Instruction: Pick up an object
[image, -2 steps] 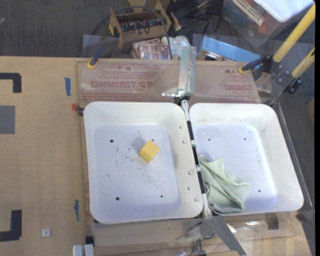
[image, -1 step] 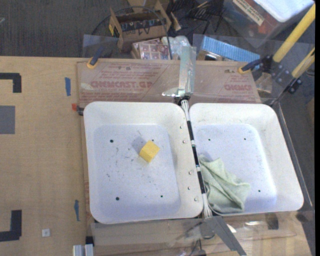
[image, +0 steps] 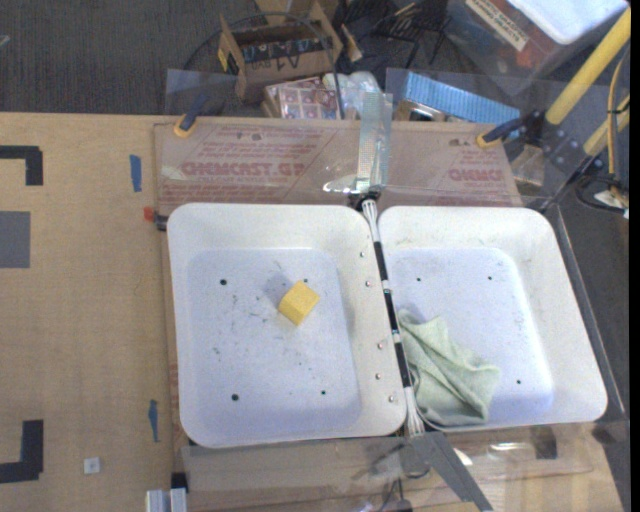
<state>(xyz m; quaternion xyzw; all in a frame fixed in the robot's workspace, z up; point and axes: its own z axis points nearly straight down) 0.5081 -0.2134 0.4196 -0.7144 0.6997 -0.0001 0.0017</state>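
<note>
Near the middle of the left shallow white plastic bin (image: 190, 300) lies a small yellow foam-like cube (image: 298, 302), turned so that one corner points toward the camera, resting on the scuffed bin floor and well apart from every wall. Beside it, across the seam, the right shallow white plastic bin (image: 560, 300) holds a crumpled pale green cloth (image: 447, 370), bunched in the near left corner against the wall; its folds hide whatever part of the floor lies beneath. A thin white cable (image: 381, 275) runs along the seam between the two bins, and its far end slips under a narrow shiny metal strip (image: 373, 150). Behind the bins a brown cardboard sheet (image: 250, 165) lies under clear film; it bears faded reddish lettering, too blurred and washed by glare to read with any certainty. Orange clamps (image: 186, 124) grip its far corners. On the tan desk (image: 80, 330) are short blue tape marks (image: 135, 172) and black corner marks (image: 24, 164), one cut off by the left edge. Beyond the desk an open cardboard box (image: 280, 45) sits among clutter, its printed label unreadable. Whether the hand is apart or together, I cannot tell
</note>
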